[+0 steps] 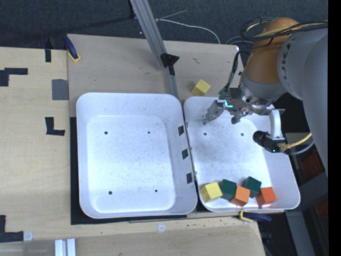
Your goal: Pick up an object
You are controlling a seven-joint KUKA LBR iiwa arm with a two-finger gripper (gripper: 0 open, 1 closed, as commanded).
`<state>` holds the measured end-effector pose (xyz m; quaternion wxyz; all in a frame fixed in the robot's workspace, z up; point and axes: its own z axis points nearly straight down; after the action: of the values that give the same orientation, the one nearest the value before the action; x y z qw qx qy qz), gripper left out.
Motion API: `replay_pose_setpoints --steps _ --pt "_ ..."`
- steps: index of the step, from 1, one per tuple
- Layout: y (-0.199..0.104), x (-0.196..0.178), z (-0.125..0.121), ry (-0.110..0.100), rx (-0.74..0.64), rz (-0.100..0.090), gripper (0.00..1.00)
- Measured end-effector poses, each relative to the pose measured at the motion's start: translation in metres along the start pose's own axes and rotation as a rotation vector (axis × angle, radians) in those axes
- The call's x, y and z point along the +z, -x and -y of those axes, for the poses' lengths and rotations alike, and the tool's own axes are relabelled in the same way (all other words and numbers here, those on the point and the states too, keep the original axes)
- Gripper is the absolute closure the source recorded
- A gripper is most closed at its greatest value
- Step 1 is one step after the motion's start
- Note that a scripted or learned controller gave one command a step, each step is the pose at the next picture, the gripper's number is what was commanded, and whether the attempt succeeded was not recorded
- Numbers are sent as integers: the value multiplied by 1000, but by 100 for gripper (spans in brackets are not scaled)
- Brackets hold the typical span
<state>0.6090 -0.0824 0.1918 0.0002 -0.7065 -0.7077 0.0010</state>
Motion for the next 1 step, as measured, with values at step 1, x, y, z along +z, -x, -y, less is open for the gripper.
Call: replay_pose_setpoints --steps 1 --pt "40 103 89 -7 6 -2 0"
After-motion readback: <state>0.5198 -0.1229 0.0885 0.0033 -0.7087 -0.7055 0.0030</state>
